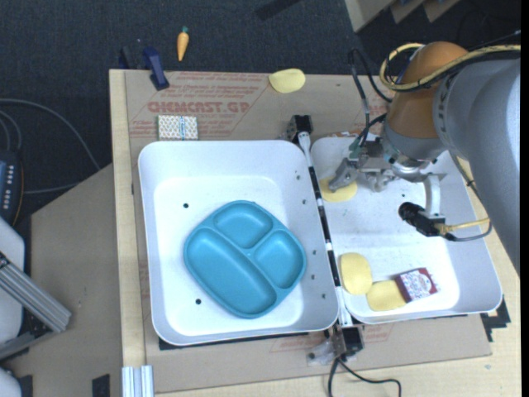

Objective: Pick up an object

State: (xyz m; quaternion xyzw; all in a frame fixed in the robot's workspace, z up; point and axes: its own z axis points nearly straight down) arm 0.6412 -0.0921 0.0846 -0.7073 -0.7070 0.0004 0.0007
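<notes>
1. Yellow piece [339, 192], pale and flattish, lies in the right-hand bin [388, 242], in its far left part, close to the wall it shares with the other bin.
2. From my screen the gripper [357, 172] sits low in that same bin, just behind the yellow piece and slightly to the right of it. Its metal end meets the piece's upper edge in the view, but I cannot tell whether they truly touch.
3. I cannot tell whether the jaws are open or closed; the slanted view and the wrist hardware hide the gap. Nothing is visibly gripped between them.
4. The arm [488, 114] reaches in from the right, grey, with its orange band [426, 89] above the wrist.
5. Near the front of the right-hand bin lie a second yellow piece [355, 271] and a third yellow piece [384, 296], just beside each other. A dark red packet [416, 284] rests against the third one. All three are well apart from the gripper.
6. The left-hand bin [169, 193] holds a blue plate [244, 259] with three compartments, set at a diagonal near the bin's middle.
7. On the surface [223, 98] behind the bins I see a yellow lump [287, 79], a small patterned packet [178, 126] and, at the far edge, a blue clip-like thing [154, 67].
8. A small orange carrot shape [183, 44] lies on the dark carpet [74, 48] beyond the surface.
</notes>
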